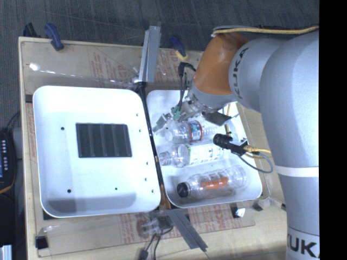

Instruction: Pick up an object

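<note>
The left bin (54, 145) has a grate (103, 140) in its middle. In the right bin (255, 186) three bottles (211, 182) lie one behind another.

Grey KUKA arm with orange band (282, 91): cut off by the top and bottom edges; covers the right white bin's (168, 194) far right corner and right rim. Two-finger gripper (181, 111): finger state unreadable. Small metal object (160, 124) near that bin's left rim: too small to identify.
</note>
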You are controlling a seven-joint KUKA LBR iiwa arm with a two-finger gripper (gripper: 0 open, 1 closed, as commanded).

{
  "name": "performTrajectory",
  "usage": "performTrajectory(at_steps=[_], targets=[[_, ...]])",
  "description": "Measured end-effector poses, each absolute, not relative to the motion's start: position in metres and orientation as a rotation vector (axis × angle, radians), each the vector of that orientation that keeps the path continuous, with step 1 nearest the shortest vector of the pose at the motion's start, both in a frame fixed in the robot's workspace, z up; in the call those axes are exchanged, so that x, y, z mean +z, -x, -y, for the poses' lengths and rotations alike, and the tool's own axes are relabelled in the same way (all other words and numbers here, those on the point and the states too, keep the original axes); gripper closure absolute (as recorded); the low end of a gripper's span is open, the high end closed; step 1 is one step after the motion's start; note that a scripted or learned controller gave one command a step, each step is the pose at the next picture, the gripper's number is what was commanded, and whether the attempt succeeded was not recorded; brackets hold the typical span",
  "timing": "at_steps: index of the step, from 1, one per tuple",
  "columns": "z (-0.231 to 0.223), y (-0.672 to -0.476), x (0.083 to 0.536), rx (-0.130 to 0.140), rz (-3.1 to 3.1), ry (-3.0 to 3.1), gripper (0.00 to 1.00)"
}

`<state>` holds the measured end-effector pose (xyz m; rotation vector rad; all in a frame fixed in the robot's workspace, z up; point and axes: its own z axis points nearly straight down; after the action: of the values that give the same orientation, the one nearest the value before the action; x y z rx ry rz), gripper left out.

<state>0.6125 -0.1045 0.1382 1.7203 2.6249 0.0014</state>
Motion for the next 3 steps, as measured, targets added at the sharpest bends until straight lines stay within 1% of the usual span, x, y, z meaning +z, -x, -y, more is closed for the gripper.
performTrajectory(at_steps=[1, 2, 3], targets=[[0.157, -0.592, 0.096, 0.001, -2.501, -1.902, 0.0], [0.209, -0.517, 0.109, 0.008, -2.463, -1.937, 0.0], [0.157, -0.518, 0.092, 0.001, -2.582, -1.793, 0.0]])
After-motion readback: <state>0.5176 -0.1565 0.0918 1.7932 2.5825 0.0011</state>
